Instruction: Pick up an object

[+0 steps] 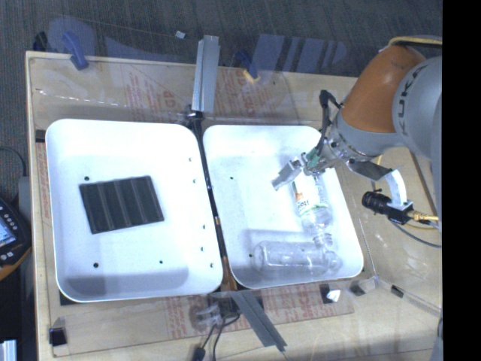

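Note:
Two clear plastic bottles lie in the right bin (pixel 240 149). The small bottle (pixel 312 205) with a white label lies lengthwise near the bin's right wall. The larger bottle (pixel 294 255) lies crosswise along the front wall, its one end close to the small bottle's end. My gripper (pixel 295 170) reaches in from the right and hovers over the small bottle's far end. How its fingers stand cannot be made out. A dark ribbed rectangular pad (pixel 121 203) lies flat in the left bin (pixel 68 141).
A metal divider bar (pixel 204 74) stands upright behind the seam between the bins. A cable and black connector (pixel 387 204) hang beside the right bin's right wall. The arm's orange band (pixel 379 89) sits over the bench's far right corner.

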You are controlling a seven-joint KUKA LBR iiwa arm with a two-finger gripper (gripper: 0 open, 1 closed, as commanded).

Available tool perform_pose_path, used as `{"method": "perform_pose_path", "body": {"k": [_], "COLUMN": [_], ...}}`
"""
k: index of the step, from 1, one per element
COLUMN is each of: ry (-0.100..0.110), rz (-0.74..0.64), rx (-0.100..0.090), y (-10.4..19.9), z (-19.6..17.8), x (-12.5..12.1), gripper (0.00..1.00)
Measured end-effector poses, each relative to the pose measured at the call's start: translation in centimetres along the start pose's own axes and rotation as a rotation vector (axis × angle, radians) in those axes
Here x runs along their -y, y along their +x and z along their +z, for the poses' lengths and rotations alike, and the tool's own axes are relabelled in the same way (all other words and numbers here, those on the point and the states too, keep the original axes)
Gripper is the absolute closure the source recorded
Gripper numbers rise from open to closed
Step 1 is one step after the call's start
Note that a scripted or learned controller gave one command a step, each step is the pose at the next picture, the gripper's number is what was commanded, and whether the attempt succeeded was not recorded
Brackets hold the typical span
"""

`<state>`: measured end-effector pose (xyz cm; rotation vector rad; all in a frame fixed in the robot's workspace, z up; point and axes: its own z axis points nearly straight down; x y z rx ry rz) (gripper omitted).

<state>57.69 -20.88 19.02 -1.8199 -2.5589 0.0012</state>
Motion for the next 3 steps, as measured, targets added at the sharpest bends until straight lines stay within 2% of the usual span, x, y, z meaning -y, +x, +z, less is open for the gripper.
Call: {"method": "perform_pose_path", "body": {"k": [2, 3], "ry": [-0.001, 0.000], "rz": [-0.037, -0.027], "rx": [0.001, 0.000], "y": [-0.4, 0.1], "z": [-0.3, -1.7], "x": [-0.8, 0.3], "gripper": [0.00, 0.00]}}
